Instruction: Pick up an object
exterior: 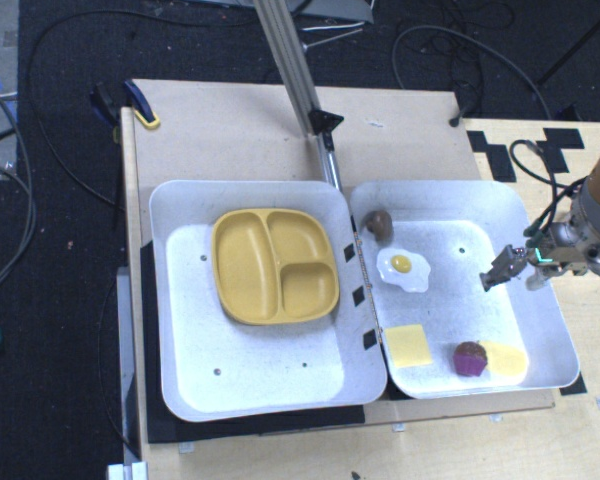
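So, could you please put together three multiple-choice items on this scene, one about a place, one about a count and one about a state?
1. Where does the yellow divided plate lie?
A. in the left bin
B. in the right bin
C. on the bare bench

2. How many food items lie in the right bin?
A. three
B. five
C. seven

3. How does the gripper stand?
A. clamped on the fried egg
B. holding nothing, at the right bin's right side
C. resting on the plate

Answers: 1 A, the plate sits in the left bin. 2 B: brown ball, fried egg, cheese slice, purple item, yellow piece. 3 B, nothing lies between its fingers.
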You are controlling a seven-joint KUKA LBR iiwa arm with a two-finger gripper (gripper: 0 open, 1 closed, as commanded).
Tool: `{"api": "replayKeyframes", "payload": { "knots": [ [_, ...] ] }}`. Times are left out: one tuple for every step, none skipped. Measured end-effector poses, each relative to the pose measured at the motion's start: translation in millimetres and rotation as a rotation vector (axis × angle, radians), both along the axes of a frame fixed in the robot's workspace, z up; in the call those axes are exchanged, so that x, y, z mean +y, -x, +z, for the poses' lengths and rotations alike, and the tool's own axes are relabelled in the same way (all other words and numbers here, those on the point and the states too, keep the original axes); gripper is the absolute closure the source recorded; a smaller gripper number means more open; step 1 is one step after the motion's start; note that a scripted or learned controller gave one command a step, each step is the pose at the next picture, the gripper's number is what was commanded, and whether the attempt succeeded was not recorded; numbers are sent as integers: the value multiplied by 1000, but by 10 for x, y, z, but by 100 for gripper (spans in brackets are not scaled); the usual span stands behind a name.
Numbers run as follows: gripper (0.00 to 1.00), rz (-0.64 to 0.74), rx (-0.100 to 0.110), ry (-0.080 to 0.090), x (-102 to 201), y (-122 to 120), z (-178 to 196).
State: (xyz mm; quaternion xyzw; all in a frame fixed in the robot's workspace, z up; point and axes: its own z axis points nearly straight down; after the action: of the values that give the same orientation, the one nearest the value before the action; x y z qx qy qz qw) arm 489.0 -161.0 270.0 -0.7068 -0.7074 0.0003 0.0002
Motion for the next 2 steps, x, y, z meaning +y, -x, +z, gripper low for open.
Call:
{"api": "replayKeyframes", "payload": {
  "knots": [
    [0, 0, -1, 0, 0, -2, 3],
    [0, 0, 4, -1, 105, 30, -510]
  ]
}}
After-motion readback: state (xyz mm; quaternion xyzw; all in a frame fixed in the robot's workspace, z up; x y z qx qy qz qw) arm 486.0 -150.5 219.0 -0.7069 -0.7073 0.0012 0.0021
